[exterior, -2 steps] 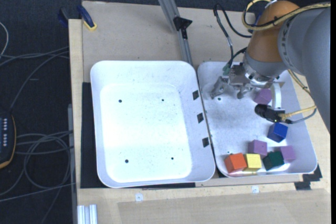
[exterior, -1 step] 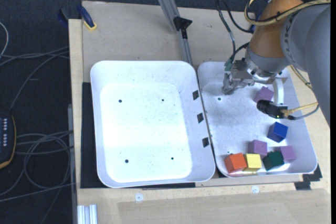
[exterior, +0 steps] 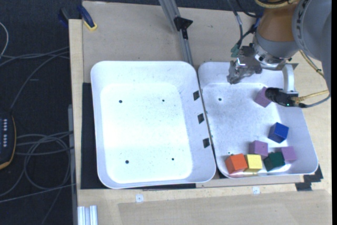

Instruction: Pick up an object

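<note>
We see the gripper poised over the far edge of the right bin, close to that bin's back-left corner, with the grey arm and its orange band rising behind it to the right. From this slanted view we cannot tell how the gripper is set, and nothing shows in its grasp. The nearest candidate for picking is the lone purple block, which lies a little to the right of the gripper and slightly toward the near side of the bin, beside a dark cable fitting. In our judgement the coming move turns on that offset: the gripper must shift rightward and toward us before descending. The block looks roughly cubic and tilted, so no long axis imposes a wrist angle. Further toward the near edge sits a blue block, well apart from the gripper, and beyond it a tight cluster along the near wall: an orange block, a yellow block, a green block and two more purple ones. The left bin lies beside it on the surface.
</note>
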Controlling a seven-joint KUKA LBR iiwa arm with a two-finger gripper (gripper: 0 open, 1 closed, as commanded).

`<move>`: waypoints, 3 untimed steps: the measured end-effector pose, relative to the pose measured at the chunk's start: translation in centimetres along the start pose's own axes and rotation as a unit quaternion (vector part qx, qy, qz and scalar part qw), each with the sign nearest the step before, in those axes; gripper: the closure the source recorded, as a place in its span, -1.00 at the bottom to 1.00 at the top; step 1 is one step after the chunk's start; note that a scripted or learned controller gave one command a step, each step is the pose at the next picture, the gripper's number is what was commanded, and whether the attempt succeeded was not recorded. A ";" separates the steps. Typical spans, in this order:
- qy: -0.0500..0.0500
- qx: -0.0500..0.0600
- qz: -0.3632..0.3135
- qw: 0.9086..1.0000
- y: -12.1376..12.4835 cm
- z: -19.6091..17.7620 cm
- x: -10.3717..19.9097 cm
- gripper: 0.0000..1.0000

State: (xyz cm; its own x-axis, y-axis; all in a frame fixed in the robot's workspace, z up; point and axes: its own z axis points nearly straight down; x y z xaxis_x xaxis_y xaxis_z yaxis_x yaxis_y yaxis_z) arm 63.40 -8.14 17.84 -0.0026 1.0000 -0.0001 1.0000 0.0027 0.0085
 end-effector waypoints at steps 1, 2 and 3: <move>0.000 0.001 0.001 1.000 -0.2 -5.1 -0.8 1.00; 0.000 0.001 0.001 1.000 0.1 -9.5 -0.7 1.00; 0.001 0.006 -0.001 1.000 -2.9 -8.2 4.5 1.00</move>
State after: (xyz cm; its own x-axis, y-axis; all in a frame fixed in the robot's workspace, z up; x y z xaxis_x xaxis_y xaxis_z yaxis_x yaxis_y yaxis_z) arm 60.43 -3.65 26.06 -0.0051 1.0000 0.0027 1.0000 0.0051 -0.0039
